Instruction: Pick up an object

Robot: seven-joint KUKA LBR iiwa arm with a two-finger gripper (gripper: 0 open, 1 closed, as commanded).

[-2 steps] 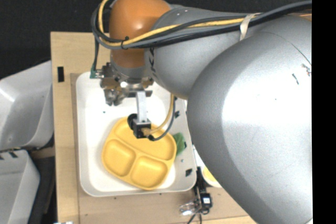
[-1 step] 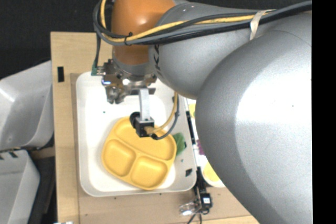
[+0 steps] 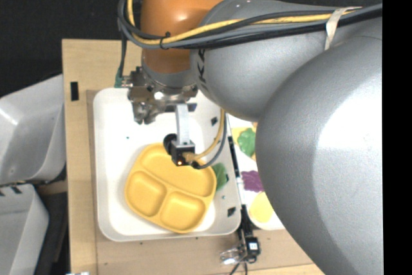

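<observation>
Gripper [image 3: 148, 113] stands over the far end of the left bin [image 3: 111, 138], above bare floor. Its opening cannot be told, and nothing is seen in it. The yellow plate [image 3: 168, 193] lies flat at the bin's near end. Recommendation: shift to the plate's raised rim (flat faces offer no purchase), descend squarely and close before lifting.

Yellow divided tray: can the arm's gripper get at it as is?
Probably yes. The gripper hangs over the same white bin, just beyond the yellow tray; the tray's compartments lie bare, nothing on top.
</observation>
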